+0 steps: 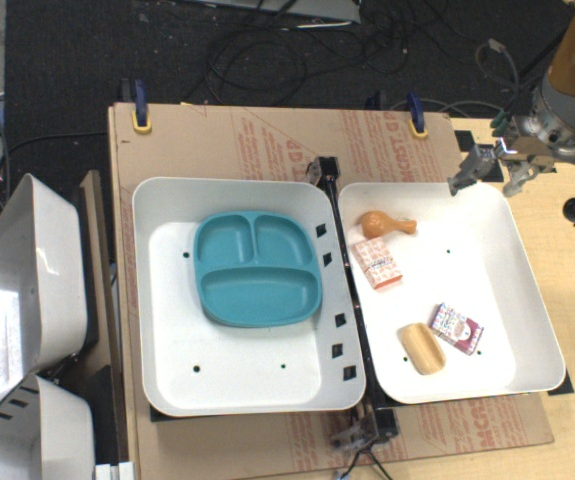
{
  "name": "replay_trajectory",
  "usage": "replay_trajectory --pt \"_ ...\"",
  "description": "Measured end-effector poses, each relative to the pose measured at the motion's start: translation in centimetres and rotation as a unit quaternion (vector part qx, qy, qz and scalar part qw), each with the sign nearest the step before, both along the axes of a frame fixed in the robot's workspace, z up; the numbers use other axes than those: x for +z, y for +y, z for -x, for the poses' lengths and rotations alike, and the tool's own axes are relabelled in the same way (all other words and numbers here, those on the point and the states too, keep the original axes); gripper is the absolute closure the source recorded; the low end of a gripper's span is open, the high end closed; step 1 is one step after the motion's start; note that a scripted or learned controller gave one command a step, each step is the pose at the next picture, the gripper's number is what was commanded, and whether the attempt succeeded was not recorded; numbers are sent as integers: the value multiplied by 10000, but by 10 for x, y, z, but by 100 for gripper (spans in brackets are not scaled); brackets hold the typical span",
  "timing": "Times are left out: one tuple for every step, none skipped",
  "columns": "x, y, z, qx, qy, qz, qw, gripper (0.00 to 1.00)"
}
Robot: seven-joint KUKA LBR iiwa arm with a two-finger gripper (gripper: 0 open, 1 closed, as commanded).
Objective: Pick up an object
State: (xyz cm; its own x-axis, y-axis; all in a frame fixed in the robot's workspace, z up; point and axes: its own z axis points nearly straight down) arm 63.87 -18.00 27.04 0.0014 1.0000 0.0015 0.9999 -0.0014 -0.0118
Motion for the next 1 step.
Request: replay_trajectory --pt "8 1 -2 15 -61 12 10000 0"
